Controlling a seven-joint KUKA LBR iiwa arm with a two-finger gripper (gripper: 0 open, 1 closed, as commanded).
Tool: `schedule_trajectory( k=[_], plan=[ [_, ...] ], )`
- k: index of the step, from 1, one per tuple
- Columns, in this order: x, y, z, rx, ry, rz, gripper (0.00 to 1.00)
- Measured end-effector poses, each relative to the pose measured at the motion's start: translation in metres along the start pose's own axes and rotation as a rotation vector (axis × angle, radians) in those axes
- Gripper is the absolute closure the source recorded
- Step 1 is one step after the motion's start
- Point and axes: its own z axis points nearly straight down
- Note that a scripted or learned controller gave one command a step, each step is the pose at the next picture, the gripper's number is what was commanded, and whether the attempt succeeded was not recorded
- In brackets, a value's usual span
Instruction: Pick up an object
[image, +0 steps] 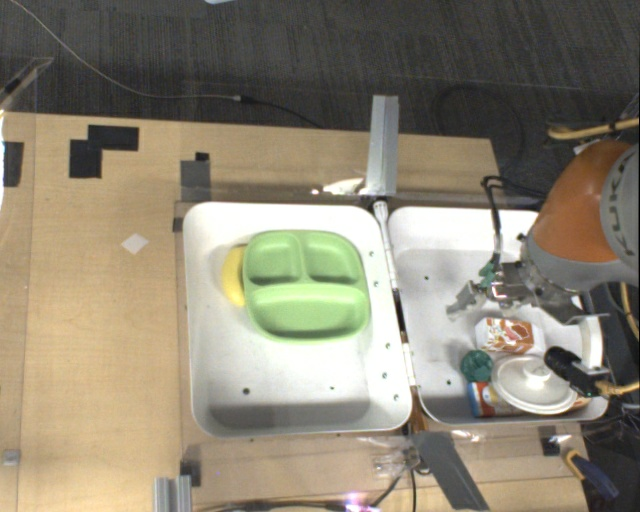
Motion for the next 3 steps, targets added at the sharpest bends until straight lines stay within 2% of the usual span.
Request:
schedule_trajectory(
  k=[1,2,3],
  plan=[
    [-0.016,-0.034,0.043,-0.017,-0.005,0.031,0.00],
    [-0.020,-0.031,0.054,-0.049,-0.014,0.030,0.00],
    [-0.022,-0.029,0.054,-0.053,-0.007,0.113,0.00]
  ],
)
